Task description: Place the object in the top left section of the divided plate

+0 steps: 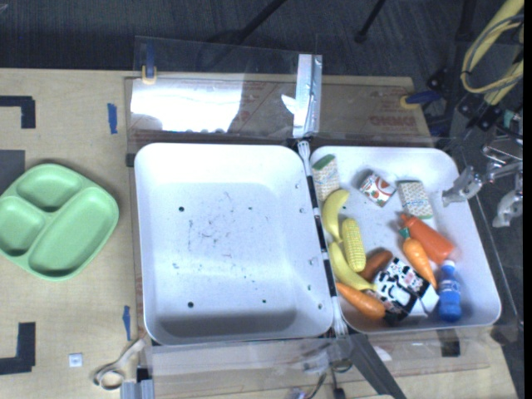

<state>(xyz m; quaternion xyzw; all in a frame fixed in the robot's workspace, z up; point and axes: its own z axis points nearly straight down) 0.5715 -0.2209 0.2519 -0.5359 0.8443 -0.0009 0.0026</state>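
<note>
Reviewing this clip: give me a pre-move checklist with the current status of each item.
1. Green plate in view, upright, on the bench left of the bins: ok.
2. Its top left section free of objects: ok.
3. Objects to pick from, such as banana, corn and carrot, lie in the right bin: ok.
4. Object held in gripper: not ok, nothing seen between its fingers.
5. Which object is meant: cannot tell.
6. Finger state: cannot tell.
</note>
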